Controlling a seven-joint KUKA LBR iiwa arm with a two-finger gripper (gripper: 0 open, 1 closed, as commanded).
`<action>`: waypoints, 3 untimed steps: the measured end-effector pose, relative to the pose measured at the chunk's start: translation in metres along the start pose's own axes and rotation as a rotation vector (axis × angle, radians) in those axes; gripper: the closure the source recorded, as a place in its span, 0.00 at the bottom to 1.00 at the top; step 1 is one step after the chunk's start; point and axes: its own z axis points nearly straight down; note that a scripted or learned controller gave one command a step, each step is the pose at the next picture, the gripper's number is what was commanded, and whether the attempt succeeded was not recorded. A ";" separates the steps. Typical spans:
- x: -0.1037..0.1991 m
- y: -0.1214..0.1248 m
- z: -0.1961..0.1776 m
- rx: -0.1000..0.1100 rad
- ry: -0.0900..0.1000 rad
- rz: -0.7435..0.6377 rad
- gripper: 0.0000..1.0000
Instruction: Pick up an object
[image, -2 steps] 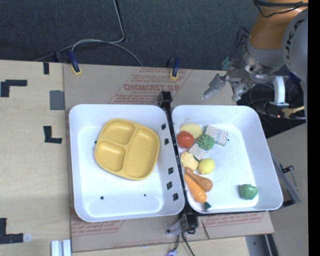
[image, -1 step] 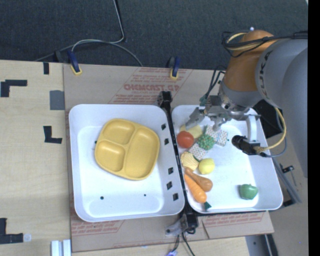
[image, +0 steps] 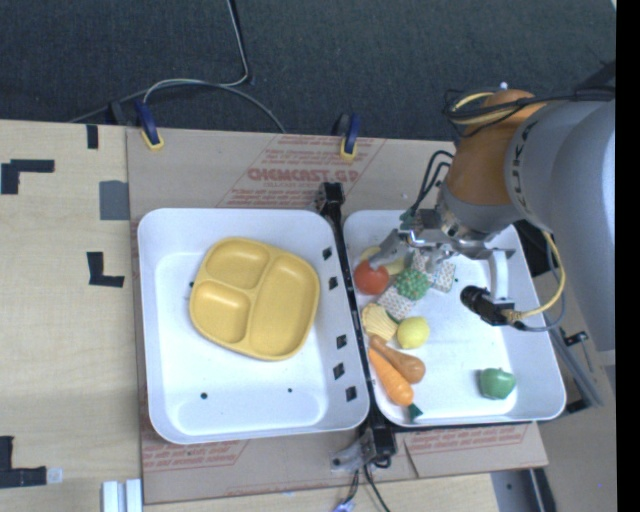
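The right bin (image: 530, 385) holds toy foods: a red tomato (image: 370, 278), a green broccoli piece (image: 411, 283), a yellow lemon (image: 412, 331), a pale corn piece (image: 379, 320), an orange carrot (image: 396, 368) and a green pepper (image: 495, 382). My gripper (image: 428, 250) hangs low over the far left part of this bin, just above the broccoli and to the right of the tomato. Its metal fingers point down toward the pile, and I cannot make out their state.
The left bin (image: 165, 330) carries a yellow divided plate (image: 255, 297). The grey arm with its orange band (image: 485, 160) comes in from the right over the bench's far edge. Two clamps (image: 348, 135) hold the cardboard sheet under the bins.
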 end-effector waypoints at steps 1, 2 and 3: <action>0.000 -0.001 0.008 -0.004 0.000 -0.001 0.00; 0.000 -0.001 0.009 -0.003 0.000 -0.001 0.00; -0.001 -0.001 0.009 -0.003 0.000 -0.001 0.00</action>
